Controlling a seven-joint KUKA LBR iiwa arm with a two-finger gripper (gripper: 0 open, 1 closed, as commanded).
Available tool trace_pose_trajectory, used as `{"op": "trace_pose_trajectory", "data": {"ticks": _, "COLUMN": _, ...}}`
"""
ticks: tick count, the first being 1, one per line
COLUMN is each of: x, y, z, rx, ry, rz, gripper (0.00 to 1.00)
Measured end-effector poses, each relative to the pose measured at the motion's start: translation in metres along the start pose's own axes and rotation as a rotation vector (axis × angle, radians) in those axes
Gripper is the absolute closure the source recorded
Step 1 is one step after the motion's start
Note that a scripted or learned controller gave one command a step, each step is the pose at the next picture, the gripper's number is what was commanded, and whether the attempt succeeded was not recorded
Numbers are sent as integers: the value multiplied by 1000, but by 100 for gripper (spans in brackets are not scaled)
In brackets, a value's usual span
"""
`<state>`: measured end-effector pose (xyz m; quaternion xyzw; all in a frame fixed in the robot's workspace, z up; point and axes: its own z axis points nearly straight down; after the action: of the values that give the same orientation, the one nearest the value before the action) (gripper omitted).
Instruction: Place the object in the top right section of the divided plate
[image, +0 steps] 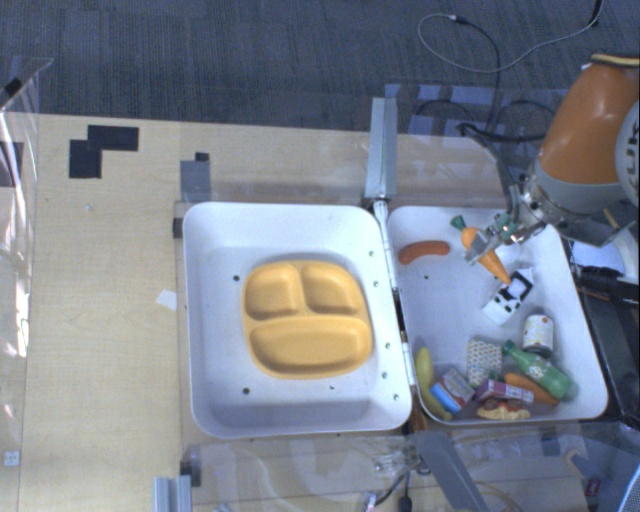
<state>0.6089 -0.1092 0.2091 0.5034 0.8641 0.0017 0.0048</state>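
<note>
In right bin (572, 300) | carrot (487, 258) under tool (493, 240) | touching

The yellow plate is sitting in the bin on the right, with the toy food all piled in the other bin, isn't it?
Not quite. The camera view shows the yellow plate in the left bin, not the right one. The toy food, such as the sausage and the green bottle, lies in the right bin.

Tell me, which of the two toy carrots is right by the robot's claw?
The carrot at the right bin's far end, beside the gripper. The other carrot lies in the near pile by the green bottle.
</note>
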Motion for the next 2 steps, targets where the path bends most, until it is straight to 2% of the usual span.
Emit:
{"op": "trace_pose_trajectory", "data": {"ticks": 1, "x": 25, "y": -48, "z": -145, "rx": -1, "ry": -1, "rz": 20, "gripper": 100}}
{"op": "trace_pose_trajectory", "data": {"ticks": 2, "x": 62, "y": -35, "z": 14, "rx": 2, "ry": 4, "rz": -168, "gripper": 100}}
